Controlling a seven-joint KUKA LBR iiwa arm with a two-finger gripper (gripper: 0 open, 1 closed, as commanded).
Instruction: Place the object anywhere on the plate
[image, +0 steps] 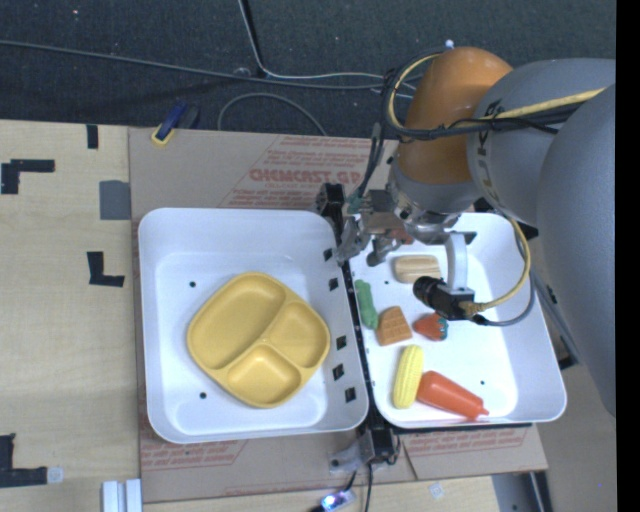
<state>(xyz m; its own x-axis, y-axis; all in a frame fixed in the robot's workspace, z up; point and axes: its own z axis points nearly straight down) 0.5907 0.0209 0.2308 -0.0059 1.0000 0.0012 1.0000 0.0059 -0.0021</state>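
The yellow divided plate (258, 339) sits in the left bin (165, 250). In the right bin (530, 380) lie a corn cob (407, 375), carrot (452, 395), green pod (367, 304), toast-like piece (394, 326) and bread roll (415, 267). The end effector (385, 240) hangs over that bin's upper left corner; whether it grips anything, I cannot tell.

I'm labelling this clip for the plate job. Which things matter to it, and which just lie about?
Job:
yellow plate
toy corn
toy carrot
bread piece
gripper

Lying about:
blue marker
cardboard sheet
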